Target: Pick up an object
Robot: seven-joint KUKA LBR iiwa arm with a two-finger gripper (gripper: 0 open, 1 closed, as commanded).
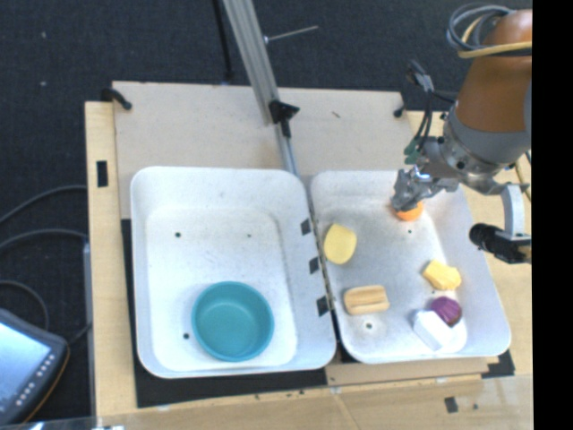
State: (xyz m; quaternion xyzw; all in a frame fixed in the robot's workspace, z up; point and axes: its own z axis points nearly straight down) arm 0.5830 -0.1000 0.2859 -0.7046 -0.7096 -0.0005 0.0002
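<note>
Gripper low in right white bin | small round orange obj just under tips, touching | grip state: can't tell

The scene is evenly and fairly brightly lit from above, with no hard shadows; only soft, faint shading sits under the rims of the two white bins and beneath the arm. The white plastic reads close to overexposed, its speckles barely holding. The dark floor around the table falls nearly black, with little detail. The orange band on the arm carries a mild sheen. The picture is low in resolution and slightly soft throughout, so the small objects have fuzzy edges. The aluminium rail shows pale glare along its length.
</note>
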